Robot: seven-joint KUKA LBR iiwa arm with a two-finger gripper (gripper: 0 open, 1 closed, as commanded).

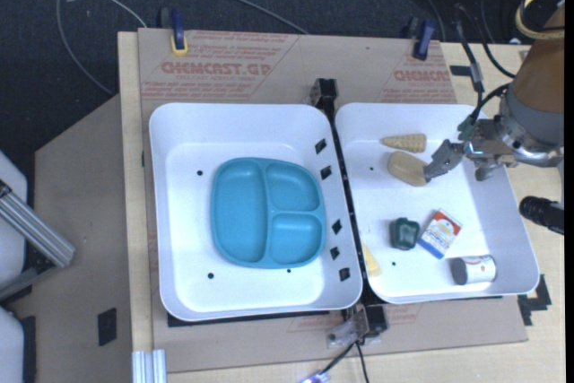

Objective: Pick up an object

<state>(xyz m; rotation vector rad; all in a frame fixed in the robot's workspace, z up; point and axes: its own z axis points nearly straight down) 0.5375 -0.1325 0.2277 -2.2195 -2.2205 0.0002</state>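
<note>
So the pick isn't done yet as far as I can tell: everything sits on the floor of the right-hand white bin (516,224) and nothing is lifted. The gripper (441,164) hovers near that bin's far right side, right next to a tan rounded bread-like lump (405,168), and honestly I can't tell its state from this angle. That lump looks like the likely target; it's smooth, oval and lying flat. Just beyond it, toward the far edge, is a pale ridged cone-shaped piece (404,142). Nearer the front edge there's a small dark green block (404,234), a red-white-blue little box (439,233) and a silver can on its side (473,269). The left bin (179,193) holds a blue divided plastic plate (266,213).
</note>
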